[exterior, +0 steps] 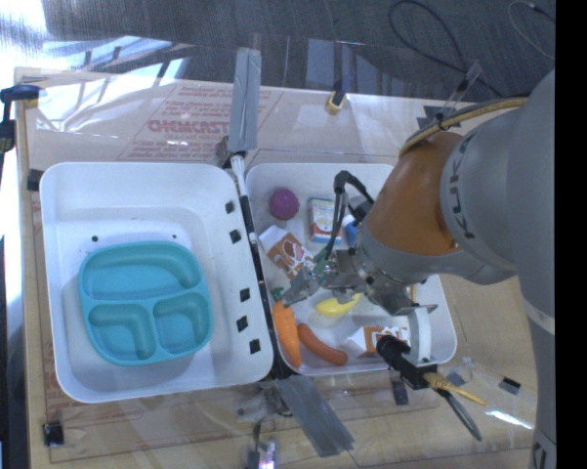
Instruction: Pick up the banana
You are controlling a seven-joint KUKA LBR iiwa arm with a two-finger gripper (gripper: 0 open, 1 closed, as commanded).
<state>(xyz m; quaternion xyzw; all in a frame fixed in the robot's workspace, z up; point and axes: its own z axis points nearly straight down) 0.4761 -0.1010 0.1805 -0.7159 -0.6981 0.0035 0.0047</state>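
The banana is a small yellow piece lying in the right bin, near its middle. My gripper hangs low over that bin, just left of and slightly above the banana, close to it. The grey wrist and orange band cover the bin's right half and hide part of the banana's right end. I see nothing lifted off the bin floor.
Around the banana lie an orange carrot, a reddish sausage, a brown packet, a purple ball, a small carton and a white packet. The left bin holds a teal divided tray.
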